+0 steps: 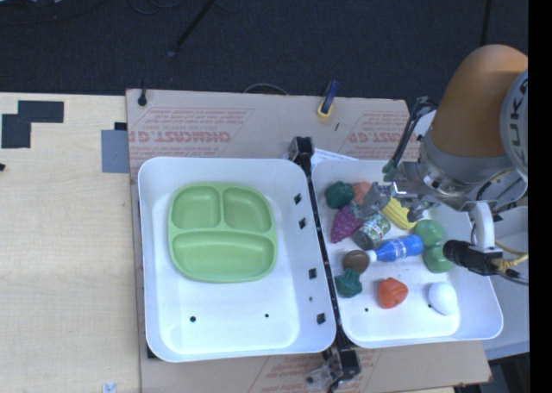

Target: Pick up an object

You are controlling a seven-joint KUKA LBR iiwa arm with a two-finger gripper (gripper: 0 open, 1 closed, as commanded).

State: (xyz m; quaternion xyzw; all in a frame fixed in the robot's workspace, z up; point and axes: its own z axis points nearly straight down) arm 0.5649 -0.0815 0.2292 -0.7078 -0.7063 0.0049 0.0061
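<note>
White egg (442, 298) lies nearest us in the right bin (483, 327); our pincer (380, 196) sits amid the crowded toys, grip state unclear. We risk nudging neighbours like the corn (398, 213).

Worktop (60, 236): pale wood-grain surface, with grey and black patches (112, 148) seen near its far edge. A printed cardboard sheet (216, 128) is laid flat on it. Two white bins are set side by side on the cardboard, touching along a black clamp strip (315, 245): left bin (172, 331), right bin (479, 318).
</note>
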